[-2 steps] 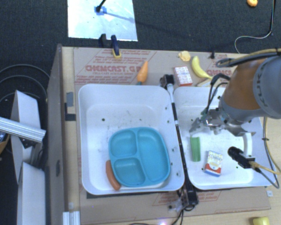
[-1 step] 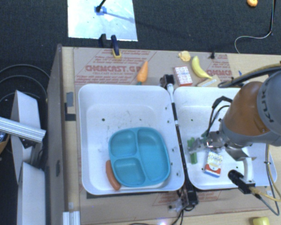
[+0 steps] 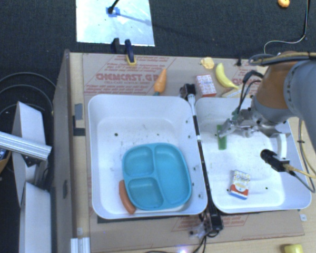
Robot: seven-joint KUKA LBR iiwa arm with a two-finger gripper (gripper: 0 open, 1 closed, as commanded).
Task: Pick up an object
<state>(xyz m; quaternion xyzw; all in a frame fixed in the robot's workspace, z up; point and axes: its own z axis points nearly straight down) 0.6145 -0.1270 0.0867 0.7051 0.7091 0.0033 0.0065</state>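
Observation:
My gripper hangs over the upper left part of the right bin, reaching in from the right. A small green stick-shaped object stands right at its tip, near the bin's left wall. Whether the green object is held cannot be made out. A small red, white and blue carton lies on the bin floor toward the front, well apart from the gripper.
The left bin holds a blue divided plate and an orange sausage-like piece beside it. Behind the bins lie a carrot, a small box and a banana.

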